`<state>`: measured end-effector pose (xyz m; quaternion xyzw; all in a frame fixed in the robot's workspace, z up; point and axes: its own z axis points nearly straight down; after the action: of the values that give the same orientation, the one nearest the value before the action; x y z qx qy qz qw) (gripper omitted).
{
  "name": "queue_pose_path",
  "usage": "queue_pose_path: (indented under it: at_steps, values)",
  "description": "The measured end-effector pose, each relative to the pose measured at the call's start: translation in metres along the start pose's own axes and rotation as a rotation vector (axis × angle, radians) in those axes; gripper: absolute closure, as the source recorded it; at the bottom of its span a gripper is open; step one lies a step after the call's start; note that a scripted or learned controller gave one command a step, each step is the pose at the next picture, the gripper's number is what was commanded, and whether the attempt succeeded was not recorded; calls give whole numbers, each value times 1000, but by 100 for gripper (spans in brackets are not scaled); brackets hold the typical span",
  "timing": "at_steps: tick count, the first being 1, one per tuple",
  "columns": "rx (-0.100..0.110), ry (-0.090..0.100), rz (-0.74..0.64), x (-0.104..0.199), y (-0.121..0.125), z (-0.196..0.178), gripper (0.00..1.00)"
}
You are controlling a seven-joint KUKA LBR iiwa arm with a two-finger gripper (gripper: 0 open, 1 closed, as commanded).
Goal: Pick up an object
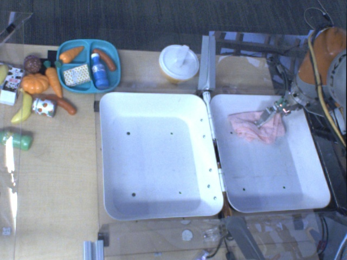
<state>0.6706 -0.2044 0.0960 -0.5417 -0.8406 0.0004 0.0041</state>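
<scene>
1. Jaws on the gripper [267, 116] sit low over the pink cloth [256, 128]; apart or clamped, I cannot tell.
2. Cloth lies crumpled in the right bin [303, 194], upper half; likely soft, light, limp; a raised fold suits pinching.
3. Left bin [157, 161] beside; white cup [179, 63], toy food tray [88, 65] well apart; nothing obstructs.
</scene>
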Motion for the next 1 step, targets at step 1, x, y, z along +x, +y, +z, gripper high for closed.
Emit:
queue_pose_path:
  at_steps: [1]
  values:
    - [-11,-14,-101,2,-9,1,0]
